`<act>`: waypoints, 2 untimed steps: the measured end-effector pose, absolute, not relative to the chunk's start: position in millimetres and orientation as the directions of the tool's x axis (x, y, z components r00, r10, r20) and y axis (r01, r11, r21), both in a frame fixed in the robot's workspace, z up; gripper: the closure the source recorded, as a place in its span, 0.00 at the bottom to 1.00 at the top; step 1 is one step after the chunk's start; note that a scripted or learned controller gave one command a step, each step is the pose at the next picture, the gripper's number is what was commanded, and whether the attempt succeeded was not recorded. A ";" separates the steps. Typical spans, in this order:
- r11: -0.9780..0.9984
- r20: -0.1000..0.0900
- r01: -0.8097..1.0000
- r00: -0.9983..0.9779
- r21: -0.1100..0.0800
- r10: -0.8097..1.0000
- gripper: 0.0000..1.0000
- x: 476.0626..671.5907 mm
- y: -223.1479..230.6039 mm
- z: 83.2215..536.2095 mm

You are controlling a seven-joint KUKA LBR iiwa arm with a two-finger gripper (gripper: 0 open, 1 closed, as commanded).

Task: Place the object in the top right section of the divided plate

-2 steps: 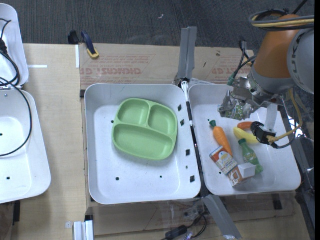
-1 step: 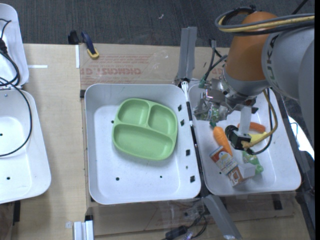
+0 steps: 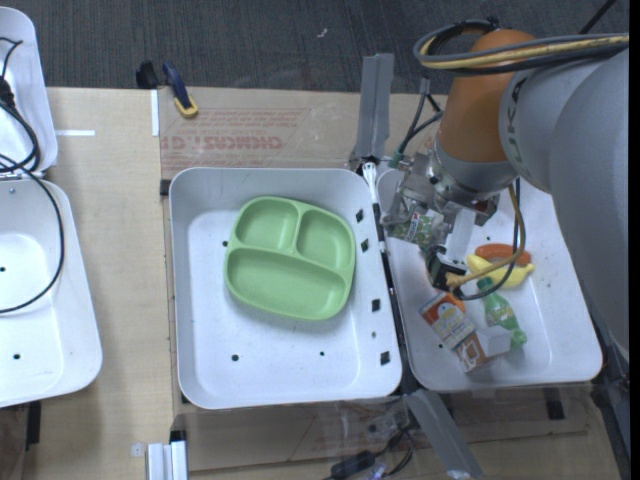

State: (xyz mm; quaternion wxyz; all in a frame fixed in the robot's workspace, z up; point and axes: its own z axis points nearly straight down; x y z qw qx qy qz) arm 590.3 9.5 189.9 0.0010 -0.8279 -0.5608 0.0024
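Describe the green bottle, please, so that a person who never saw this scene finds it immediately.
Look in the right white bin, under the grey arm. Near its middle, below the yellow and orange toy, lies the green bottle, tilted. It is the one clear green thing there; the carton beside it is orange and white.

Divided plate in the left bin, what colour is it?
Light green, plain; the camera view shows the divided plate clearly.

the bench (image 3: pixel 110 268) is a tan board with a strip of brown cardboard (image 3: pixel 260 133) along its far side. two shallow white bins rest on it side by side, the left bin (image 3: pixel 200 368) and the right bin (image 3: pixel 560 358) touching at their rims. a small blue and yellow clamp (image 3: pixel 178 90) lies at the bench's far edge.
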 end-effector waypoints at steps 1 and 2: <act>-0.491 -0.004 0.871 0.491 -0.003 0.871 1.00 592.7 86.6 190.0; -0.491 -0.004 0.871 0.491 -0.003 0.871 0.00 592.8 86.3 190.2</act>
